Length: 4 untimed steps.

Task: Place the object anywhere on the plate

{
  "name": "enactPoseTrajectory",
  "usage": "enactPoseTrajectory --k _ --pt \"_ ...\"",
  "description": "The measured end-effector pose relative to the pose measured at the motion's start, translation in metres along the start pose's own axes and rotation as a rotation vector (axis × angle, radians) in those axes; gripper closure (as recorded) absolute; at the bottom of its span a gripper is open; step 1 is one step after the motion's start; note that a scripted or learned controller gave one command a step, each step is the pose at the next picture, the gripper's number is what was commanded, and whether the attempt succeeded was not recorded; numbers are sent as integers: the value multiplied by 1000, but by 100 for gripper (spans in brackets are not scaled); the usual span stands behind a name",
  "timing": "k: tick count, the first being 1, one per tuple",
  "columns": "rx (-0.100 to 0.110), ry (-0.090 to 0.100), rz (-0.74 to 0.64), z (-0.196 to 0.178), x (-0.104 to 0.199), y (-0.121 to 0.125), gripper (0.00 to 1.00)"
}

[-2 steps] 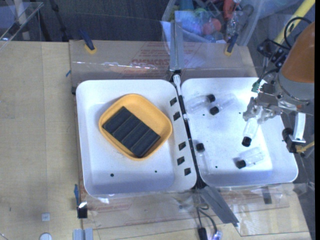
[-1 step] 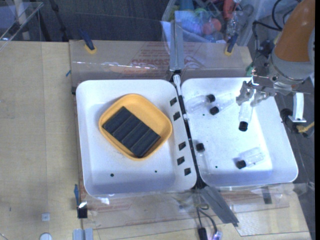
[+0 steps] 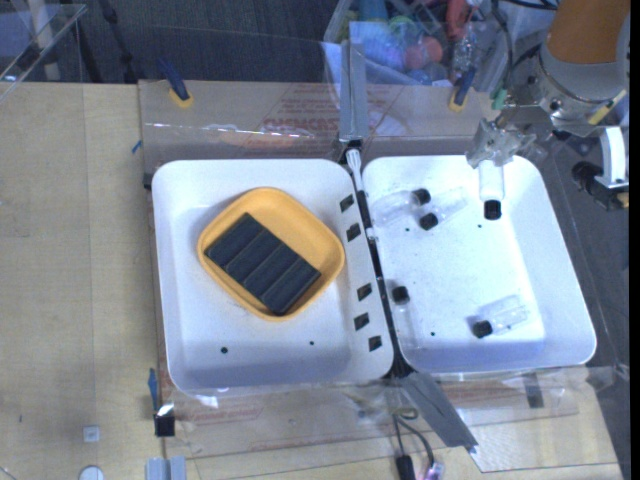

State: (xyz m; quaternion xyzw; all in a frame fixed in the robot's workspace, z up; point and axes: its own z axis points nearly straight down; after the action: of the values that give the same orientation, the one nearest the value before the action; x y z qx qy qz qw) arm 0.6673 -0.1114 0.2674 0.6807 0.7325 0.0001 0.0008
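A yellow plate (image 3: 222, 230) lies in the left bin (image 3: 180, 348) with a dark ribbed slab (image 3: 265, 263) resting on it. My gripper (image 3: 490, 162) hangs over the back edge of the right bin (image 3: 560, 318). A clear vial with a black cap (image 3: 490, 190) hangs straight down from it, cap at the bottom, its upper end between the fingers. The gripper is shut on this vial. The plate is far to the left, across the divider.
Several more clear black-capped vials lie in the right bin, one (image 3: 432, 208) near the back and one (image 3: 498, 318) near the front. A row of black tabs (image 3: 360, 268) lines the divider between the bins. A box of colourful clutter (image 3: 420, 18) stands behind.
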Motion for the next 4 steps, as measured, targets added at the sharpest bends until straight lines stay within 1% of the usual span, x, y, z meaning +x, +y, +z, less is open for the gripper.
enactPoseTrajectory --k 1,2,3,4 --pt "3 2 -105 73 42 2 100" --pt "4 3 -284 83 99 -37 100" --pt "-2 1 -409 82 111 -26 100" --pt "-4 0 -537 67 136 -6 100"
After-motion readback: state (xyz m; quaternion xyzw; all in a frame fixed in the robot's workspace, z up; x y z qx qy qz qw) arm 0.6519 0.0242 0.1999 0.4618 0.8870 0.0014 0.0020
